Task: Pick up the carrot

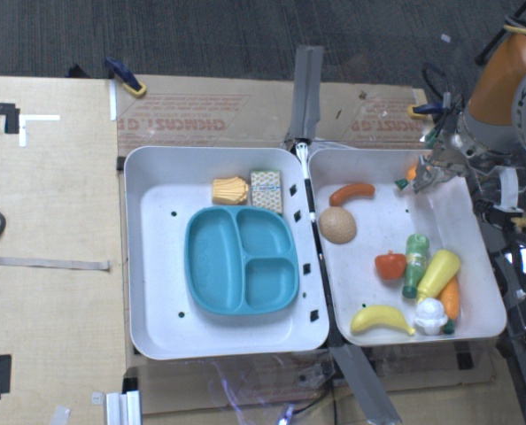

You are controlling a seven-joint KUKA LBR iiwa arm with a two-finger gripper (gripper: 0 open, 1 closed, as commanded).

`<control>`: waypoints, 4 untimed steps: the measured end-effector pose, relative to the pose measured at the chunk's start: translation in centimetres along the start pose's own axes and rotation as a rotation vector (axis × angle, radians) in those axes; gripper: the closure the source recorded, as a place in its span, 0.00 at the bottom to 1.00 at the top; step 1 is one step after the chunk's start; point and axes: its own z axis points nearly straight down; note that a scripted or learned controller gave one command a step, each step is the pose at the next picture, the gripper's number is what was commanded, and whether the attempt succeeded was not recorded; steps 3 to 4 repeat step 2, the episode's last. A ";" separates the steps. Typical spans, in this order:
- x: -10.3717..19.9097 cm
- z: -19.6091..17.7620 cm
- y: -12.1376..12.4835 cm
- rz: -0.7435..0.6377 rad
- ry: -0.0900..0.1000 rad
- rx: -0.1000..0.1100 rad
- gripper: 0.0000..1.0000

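Carrot [450, 297] lies in the right bin's [475, 228] near right corner, wedged between a yellow squash [437, 273] and a white item [429, 315]. Jaws [425, 173] hover at that bin's far right corner, well apart from it; whether spread or pressed together, I cannot tell. A green bottle [414, 264] crowds the approach.

Arm [498, 78] reaches in from right, gripper [427, 173] low, angled left.

You can see red mirrored lettering on the cardboard [188, 113] behind the bins, too faint to read.
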 end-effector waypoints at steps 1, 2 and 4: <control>0.0 0.0 0.0 0.000 0.000 -0.001 0.00; 0.0 -1.0 0.0 -0.003 -0.002 -0.001 1.00; 0.0 -1.0 0.0 -0.003 -0.002 -0.001 1.00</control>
